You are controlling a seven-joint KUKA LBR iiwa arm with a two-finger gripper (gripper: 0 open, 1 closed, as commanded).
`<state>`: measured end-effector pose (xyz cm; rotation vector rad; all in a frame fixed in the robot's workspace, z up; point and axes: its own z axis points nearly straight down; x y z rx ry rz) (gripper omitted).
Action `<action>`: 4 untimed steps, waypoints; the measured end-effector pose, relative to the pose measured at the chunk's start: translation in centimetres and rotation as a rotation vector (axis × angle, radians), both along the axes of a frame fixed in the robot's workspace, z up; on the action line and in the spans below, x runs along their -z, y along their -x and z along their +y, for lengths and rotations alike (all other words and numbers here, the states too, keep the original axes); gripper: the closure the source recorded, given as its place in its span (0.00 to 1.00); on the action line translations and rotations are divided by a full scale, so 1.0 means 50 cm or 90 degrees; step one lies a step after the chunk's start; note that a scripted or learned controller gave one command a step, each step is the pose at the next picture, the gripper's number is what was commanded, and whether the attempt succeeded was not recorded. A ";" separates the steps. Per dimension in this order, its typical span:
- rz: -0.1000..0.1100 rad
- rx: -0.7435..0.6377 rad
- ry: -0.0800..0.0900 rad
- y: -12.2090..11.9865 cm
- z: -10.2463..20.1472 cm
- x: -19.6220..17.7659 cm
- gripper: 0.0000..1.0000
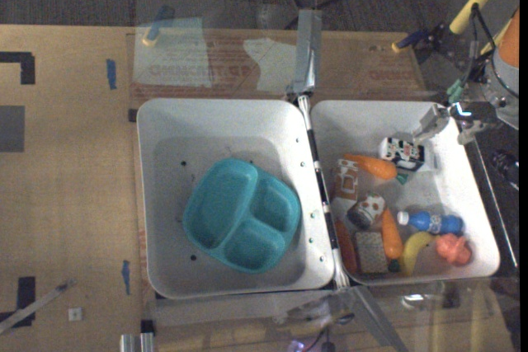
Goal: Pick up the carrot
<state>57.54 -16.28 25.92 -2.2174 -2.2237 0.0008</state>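
Nearest the camera, along the front wall of the right bin (487,260), lie a yellow banana (415,251), a pink toy (454,250) beside it, and a brown sponge-like block (371,251) to their left. A red strip-shaped item (345,245) lies against the divider between the bins. Just behind these a small orange carrot-like piece (391,233) stands roughly on end, touching the block and the banana. A blue and white bottle (431,222) lies on its side to the right of it, and a dark round can (363,213) sits to its left.

In the left bin (157,202), a teal divided plate (242,214) rests tilted near the middle.

Further back in the right bin, the carrot (373,167) lies on its side, pointing left, with its thick end touching a black and white carton (402,152). An orange and white box (346,177) sits just beside its tip on the left. These neighbours crowd the carrot on both ends; its top is uncovered.

The gripper (432,121) hangs over the far right corner of that bin, just beyond the carton and apart from the carrot. I cannot tell how it is set.

Beyond the bins the counter (66,177) bears blue tape marks (110,73) and a clear plastic sheet (206,53).
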 end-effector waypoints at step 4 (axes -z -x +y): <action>-0.002 0.087 0.001 -0.015 0.174 0.073 1.00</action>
